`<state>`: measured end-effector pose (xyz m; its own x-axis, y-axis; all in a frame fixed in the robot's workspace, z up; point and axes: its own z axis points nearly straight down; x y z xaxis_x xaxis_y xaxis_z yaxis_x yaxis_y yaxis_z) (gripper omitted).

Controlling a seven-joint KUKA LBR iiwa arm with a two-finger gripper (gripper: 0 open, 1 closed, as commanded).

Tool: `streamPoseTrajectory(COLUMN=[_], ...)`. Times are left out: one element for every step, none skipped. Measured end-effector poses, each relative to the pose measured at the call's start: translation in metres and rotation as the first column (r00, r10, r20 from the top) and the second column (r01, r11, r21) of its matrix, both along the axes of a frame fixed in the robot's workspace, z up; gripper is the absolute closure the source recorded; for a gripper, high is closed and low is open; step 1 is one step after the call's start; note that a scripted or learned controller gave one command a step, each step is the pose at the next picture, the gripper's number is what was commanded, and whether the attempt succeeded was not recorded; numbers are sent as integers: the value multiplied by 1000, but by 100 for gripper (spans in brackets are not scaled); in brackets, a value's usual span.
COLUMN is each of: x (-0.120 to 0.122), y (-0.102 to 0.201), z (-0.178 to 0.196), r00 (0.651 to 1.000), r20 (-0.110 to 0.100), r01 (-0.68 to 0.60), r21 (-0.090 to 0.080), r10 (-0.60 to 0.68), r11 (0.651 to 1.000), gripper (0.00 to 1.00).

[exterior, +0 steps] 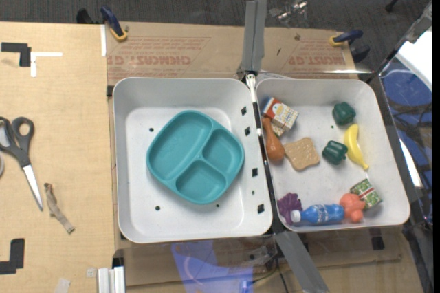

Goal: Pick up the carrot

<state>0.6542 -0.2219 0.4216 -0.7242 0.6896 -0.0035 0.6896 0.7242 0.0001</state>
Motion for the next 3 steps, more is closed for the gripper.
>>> streamPoseTrajectory(x=[-37, -68, -59], y=[0, 0, 0], z=[41, -89, 15], r00=[925, 876, 784], r20=[1, -1, 1], r01=[-379, -482, -621], r21=[-1, 1, -2], r10=[379, 482, 621], r11=[925, 876, 784], gripper=[100, 100, 100])
